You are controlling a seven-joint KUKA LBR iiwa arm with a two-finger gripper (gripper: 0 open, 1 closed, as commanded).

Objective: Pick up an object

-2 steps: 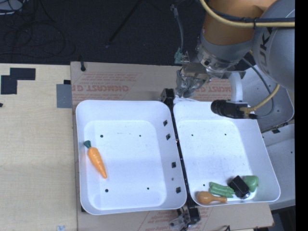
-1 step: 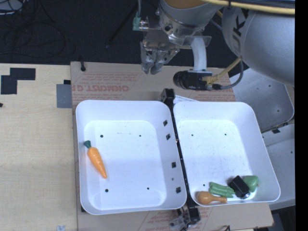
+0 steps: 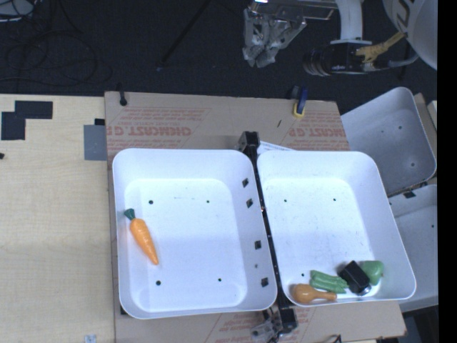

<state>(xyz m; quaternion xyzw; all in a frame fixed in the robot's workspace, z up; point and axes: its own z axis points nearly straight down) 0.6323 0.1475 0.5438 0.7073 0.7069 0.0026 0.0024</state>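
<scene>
Lying carrot point(image 3: 143, 240), far from end effector point(image 3: 263, 40)

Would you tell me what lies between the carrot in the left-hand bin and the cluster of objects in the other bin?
In the camera view, bare white bin floor and the black divider joining the bins lie between the carrot and the cluster.

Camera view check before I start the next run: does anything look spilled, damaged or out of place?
Nothing stands out. A carrot lies in the left bin; four small items are bunched in the right bin's near corner.
</scene>
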